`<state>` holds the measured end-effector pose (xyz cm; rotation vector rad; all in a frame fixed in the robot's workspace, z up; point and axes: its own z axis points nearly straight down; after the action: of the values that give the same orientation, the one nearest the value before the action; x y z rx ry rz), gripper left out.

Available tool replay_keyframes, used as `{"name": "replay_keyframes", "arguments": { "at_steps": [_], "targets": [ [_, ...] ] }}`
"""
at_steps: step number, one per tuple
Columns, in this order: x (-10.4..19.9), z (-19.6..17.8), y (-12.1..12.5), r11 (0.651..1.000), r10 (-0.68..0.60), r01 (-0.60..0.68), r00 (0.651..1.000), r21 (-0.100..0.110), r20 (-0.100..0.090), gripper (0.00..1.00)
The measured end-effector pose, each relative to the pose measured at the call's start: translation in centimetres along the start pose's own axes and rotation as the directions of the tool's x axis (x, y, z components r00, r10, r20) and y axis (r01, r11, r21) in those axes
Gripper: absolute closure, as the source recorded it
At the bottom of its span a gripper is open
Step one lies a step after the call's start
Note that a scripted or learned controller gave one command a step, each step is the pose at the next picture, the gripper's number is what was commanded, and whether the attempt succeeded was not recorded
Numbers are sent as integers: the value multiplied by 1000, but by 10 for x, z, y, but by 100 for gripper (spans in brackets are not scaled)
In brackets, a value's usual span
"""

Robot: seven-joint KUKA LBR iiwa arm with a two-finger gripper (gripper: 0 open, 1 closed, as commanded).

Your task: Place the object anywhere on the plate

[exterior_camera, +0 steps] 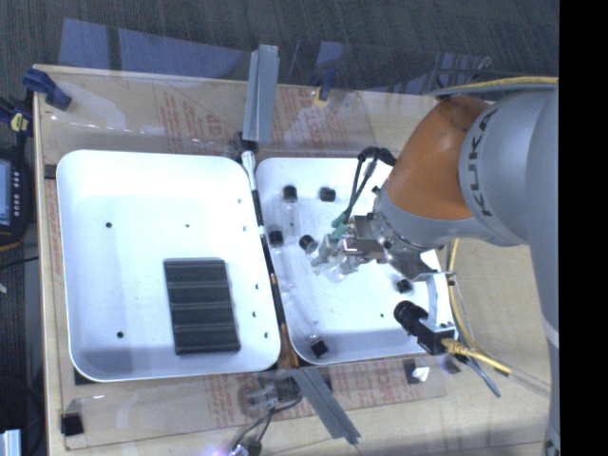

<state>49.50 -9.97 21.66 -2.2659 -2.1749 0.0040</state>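
Dark carpet surrounds a wooden bench (142, 112) that carries two shallow white bins side by side. Over in the left bin (85, 188) lies a dark, ribbed rectangular plate (200, 305), flat on the floor toward the near side and well apart from everything else. Across the divider, the right bin (361, 326) holds several small dark pieces scattered over its floor, two at the far side (327, 195), one at the near edge (319, 348), and one beside the dividing wall (275, 237).

From the right, the grey arm (503, 179) with its orange band reaches over the right bin, and the gripper (337, 253) hangs low near the bin's middle. Something pale and glassy blurs together with the metal at its tip, so whether the fingers are open, closed or clamped on anything cannot be told. Which item is the task's object is also unclear; the likeliest candidate is that pale shape at the tip or one of the dark pieces close by.

Risks, as a judgement: a translucent object gives a poor read of its edges, so the grasp could close on air or pinch one corner and drop it mid-carry. Carrying it left means clearing both bin rims, and a low path could knock it loose there. A release near the plate's edge could let it roll off the ribs.
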Motion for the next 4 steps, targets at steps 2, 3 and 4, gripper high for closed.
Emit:
{"name": "replay_keyframes", "arguments": {
  "at_steps": [2, 3, 4],
  "targets": [
    [157, 26, -26, 999, -36, 36, 999, 4, 0, 100],
    [216, 38, -28, 995, 100, -100, 995, 3, 0, 100],
    [240, 0, -3, 993, -115, 115, 993, 1, -1, 100]
  ]
}}
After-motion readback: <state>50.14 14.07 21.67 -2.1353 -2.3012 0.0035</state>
